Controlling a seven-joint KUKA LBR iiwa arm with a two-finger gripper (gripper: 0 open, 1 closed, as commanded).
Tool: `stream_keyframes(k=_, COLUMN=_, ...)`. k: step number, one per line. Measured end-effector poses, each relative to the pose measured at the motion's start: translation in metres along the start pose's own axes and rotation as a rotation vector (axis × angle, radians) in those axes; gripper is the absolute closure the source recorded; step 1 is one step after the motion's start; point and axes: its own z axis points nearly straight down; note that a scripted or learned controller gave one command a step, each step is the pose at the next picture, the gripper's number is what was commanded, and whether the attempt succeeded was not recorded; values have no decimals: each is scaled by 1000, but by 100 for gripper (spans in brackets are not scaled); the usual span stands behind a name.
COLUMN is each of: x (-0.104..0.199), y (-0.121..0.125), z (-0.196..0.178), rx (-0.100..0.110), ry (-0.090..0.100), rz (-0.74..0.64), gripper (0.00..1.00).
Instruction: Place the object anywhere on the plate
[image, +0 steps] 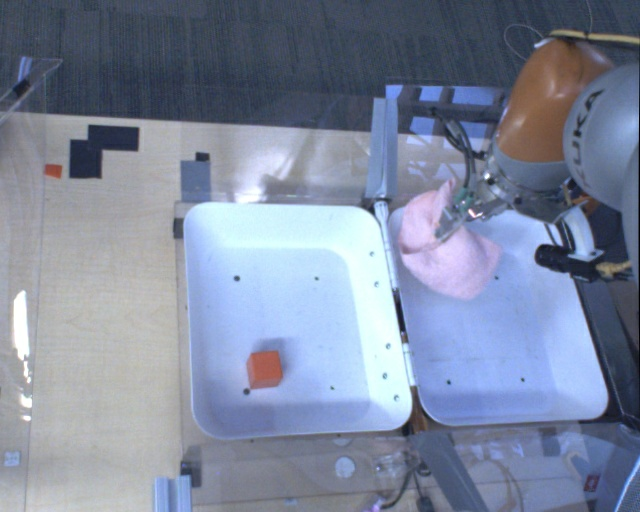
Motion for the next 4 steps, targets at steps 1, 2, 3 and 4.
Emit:
stream_keyframes(k=1, x=0, y=3, z=-40, rx=-2, ry=-1, rz=-6, gripper=100)
stream_keyframes(k=2, x=52, y=9, z=-51, rx=-3, ry=1, rz=-409, gripper=100)
stream_keyframes(k=3, x=108, y=20, z=-42, rx=-3, ry=3, rz=-810, gripper=100)
stream_keyframes(k=4, x=158, y=19, z=-35, rx=-4, ry=3, rz=-1113, gripper=100)
